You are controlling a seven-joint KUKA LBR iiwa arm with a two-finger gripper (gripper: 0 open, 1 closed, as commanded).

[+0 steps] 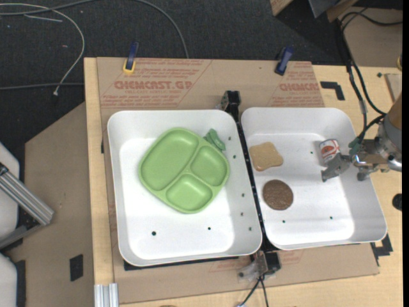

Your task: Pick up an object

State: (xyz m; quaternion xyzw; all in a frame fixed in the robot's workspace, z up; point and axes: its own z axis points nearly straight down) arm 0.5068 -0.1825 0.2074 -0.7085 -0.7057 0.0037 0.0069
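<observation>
Gripper (346, 165): low over the right bin (307, 229), right of frame, fingers spread, nothing between them.
Small red-and-white object (329, 149): just up-left of the fingers, near the bin's upper right.
Nearby: tan piece (264, 155), brown disc (278, 194).
Left bin (172, 235): green divided plate (184, 169).

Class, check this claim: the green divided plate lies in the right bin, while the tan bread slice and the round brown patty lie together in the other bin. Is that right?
Not quite. The camera view shows the green divided plate in the left white bin. The tan bread slice and the round brown patty do lie together in the other bin, the right one.
</observation>
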